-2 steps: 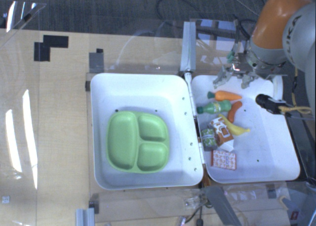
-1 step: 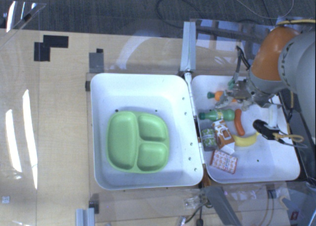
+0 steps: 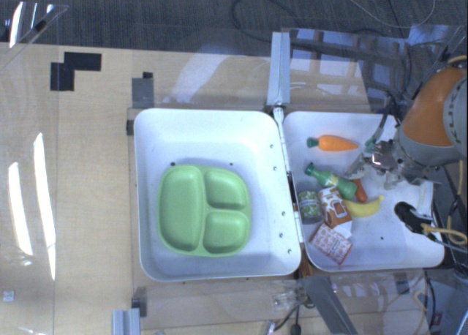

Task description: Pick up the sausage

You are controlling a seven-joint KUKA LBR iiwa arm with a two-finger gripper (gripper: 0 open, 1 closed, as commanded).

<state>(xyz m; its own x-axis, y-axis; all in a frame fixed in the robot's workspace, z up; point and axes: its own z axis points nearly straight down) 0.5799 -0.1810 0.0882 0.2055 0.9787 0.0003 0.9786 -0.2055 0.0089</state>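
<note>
Two white bins sit side by side on the bench (image 3: 80, 202). The left bin (image 3: 150, 180) holds a green plate (image 3: 205, 209) with three parts. The plate lies in the middle of that bin.

The right bin (image 3: 409, 253) holds the small things. The sausage (image 3: 360, 192) is a short red-brown piece near the middle of this bin. It lies flat. A green bottle (image 3: 329, 178) lies on its side at the sausage's 9 o'clock, and its fat end touches the sausage. A yellow banana (image 3: 364, 208) lies just at the sausage's 6 o'clock, and I cannot tell if the two touch.

An orange carrot (image 3: 335, 143) with a green top lies at 11 o'clock in the bin, apart from the other things. A little green can (image 3: 309, 206) stands at 9 o'clock, near the wall between the bins. A brown box (image 3: 337, 211) sits just beside the can, at its 3 o'clock. A flat pack (image 3: 331, 243) with red and white print lies at 7 o'clock in the bin.

The arm (image 3: 435, 118) comes in from 3 o'clock. Its gripper (image 3: 377, 159) hangs over the bin at the sausage's 1 o'clock, near it but not on it. I cannot tell if the gripper is open or closed. Nothing shows in its grip.
</note>
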